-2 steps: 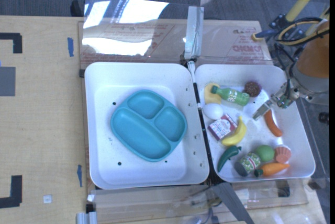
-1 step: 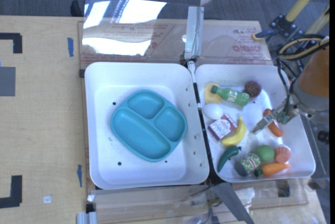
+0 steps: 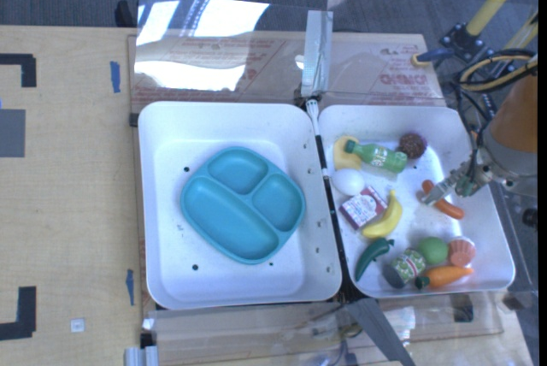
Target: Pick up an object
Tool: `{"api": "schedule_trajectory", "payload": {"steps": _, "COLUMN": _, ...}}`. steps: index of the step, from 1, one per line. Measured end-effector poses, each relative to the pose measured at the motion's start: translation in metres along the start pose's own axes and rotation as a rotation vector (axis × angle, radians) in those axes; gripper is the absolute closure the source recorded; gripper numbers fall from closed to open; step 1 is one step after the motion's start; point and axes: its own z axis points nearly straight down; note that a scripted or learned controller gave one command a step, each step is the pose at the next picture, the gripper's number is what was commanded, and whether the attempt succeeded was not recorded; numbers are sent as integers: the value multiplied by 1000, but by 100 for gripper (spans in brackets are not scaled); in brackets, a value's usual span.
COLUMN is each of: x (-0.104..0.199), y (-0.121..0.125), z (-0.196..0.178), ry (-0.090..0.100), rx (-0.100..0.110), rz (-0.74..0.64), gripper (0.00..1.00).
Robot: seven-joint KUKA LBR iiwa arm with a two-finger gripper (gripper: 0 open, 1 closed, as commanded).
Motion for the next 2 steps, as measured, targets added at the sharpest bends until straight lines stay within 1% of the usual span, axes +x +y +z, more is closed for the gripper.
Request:
{"api": "schedule_trajectory", "payload": {"steps": 1, "x": 43, "y": 83, "z": -89, "ry": 4, "rx": -1, "rz": -55, "gripper": 100}}
{"api": "schedule_trajectory", "payload": {"steps": 2, "x": 66, "y": 140, "z": -96, "ry": 7, "rx": 5, "rz": 37, "gripper": 100}}
